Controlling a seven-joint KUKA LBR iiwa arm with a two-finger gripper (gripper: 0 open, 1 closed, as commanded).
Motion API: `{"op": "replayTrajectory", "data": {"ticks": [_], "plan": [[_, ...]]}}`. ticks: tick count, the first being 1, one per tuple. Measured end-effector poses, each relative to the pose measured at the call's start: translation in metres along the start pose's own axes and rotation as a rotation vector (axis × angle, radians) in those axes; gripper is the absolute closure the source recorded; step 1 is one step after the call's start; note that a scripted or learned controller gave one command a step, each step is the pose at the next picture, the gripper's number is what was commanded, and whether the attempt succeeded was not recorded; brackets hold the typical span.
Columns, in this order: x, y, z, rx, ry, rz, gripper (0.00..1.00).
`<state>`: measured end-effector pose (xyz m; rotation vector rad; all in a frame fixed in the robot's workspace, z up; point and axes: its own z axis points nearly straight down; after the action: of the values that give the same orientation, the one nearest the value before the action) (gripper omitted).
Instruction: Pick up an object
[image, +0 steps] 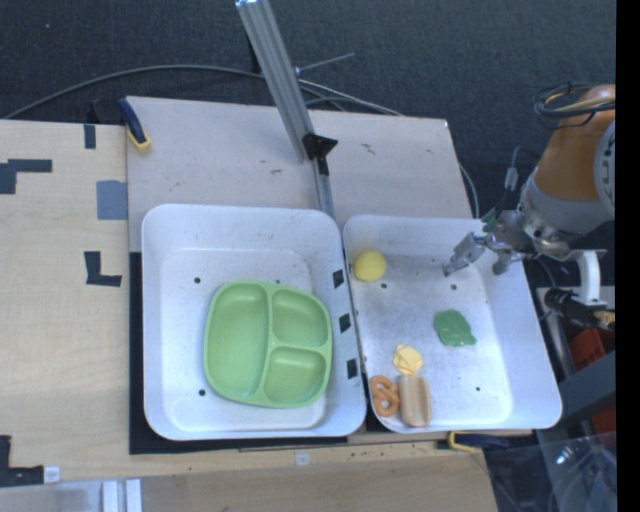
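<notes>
The right bin (520, 395) holds several small items. A yellow ball (370, 266) sits near its upper left corner, and a green leafy piece (455, 328) lies at its middle right. At the front lie a small yellow piece (407, 359), an orange pretzel (383, 395) and a tan bun (414, 400). My gripper (477, 262) hangs over the bin's upper right part, above and slightly right of the green piece. It is open, with nothing between its fingers.
The left bin (160, 300) holds a green divided plate (268, 343). A grey metal pole (285, 85) slants down to the divider between the bins. Cables run along the bench's far edge. A blue and yellow clamp (133, 124) sits at the back left.
</notes>
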<state>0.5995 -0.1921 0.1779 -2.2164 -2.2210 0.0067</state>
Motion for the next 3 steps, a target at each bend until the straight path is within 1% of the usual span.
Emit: {"op": "replayTrajectory", "data": {"ticks": [1,2,3], "plan": [[0.004,0.005,0.046,0.0,0.0,-0.001,0.0],[0.005,0.006,0.033,-0.003,0.0,-0.003,1.0],[-0.002,0.003,-0.027,-0.011,-0.002,0.002,1.0]]}}
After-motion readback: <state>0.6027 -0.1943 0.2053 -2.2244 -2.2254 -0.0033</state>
